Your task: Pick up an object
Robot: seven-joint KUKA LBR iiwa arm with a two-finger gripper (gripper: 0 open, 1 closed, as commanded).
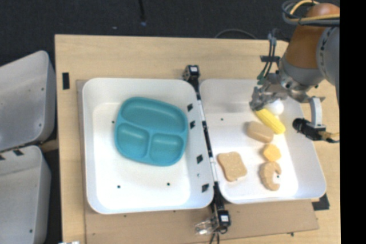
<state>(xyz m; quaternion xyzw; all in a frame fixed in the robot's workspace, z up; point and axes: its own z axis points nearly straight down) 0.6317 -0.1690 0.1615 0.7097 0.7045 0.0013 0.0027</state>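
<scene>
- The gripper [265,99] is low in the right bin [229,180], at the far end of the corn [270,121], with a small white thing [277,106] just beside it.
- I cannot tell how the gripper stands, nor whether it grips anything.
- Risk, as I judge it: the round corn may roll or slip away, since the gripper sits at its tip.
- The potato [260,132] touches the corn and may get nudged; cheese [272,152], toast [232,166] and shrimp [270,175] lie nearer.
- The blue plate [151,131] lies in the left bin [103,191].
</scene>
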